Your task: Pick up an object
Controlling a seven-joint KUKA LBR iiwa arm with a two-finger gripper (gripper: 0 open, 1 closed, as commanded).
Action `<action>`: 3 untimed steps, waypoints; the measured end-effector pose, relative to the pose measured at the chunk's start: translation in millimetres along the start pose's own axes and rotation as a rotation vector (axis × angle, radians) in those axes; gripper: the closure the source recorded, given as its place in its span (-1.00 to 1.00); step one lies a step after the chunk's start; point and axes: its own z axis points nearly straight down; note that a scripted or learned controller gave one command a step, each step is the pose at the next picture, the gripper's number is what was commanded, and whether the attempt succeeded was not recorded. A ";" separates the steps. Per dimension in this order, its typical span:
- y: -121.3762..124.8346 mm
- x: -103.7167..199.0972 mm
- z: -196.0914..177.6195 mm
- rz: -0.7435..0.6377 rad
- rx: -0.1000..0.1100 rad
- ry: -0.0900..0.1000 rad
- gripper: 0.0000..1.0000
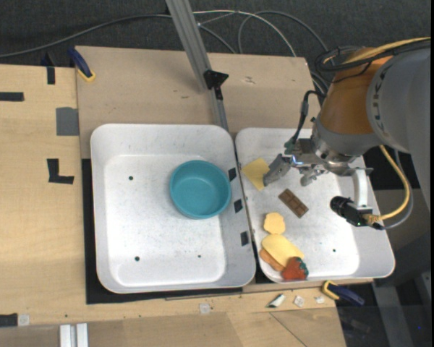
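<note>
Objects for picking sit in my right bin (369, 262): yellow wedge (255, 171) by its left wall, brown bar (294, 203) mid-bin, small round yellow piece (274, 223), and a yellow-orange-red cluster (283, 258) near the front edge. My tool (295, 170) hangs over the bin between wedge and bar, fingers spread, nothing between them. Teal bowl (199, 188) sits alone in the left bin (116, 215) on the surface (29, 194).

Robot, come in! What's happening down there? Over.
Gripper open above right bin, holding nothing. Brown bar just below it. Yellow wedge close beside. Over.
</note>
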 end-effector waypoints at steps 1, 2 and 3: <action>-9.9 -3.6 58.5 0.001 0.000 0.000 -1.00; -8.5 -3.1 44.9 -0.001 -0.005 0.000 1.00; -5.5 -0.4 -18.0 0.000 -0.013 -0.001 1.00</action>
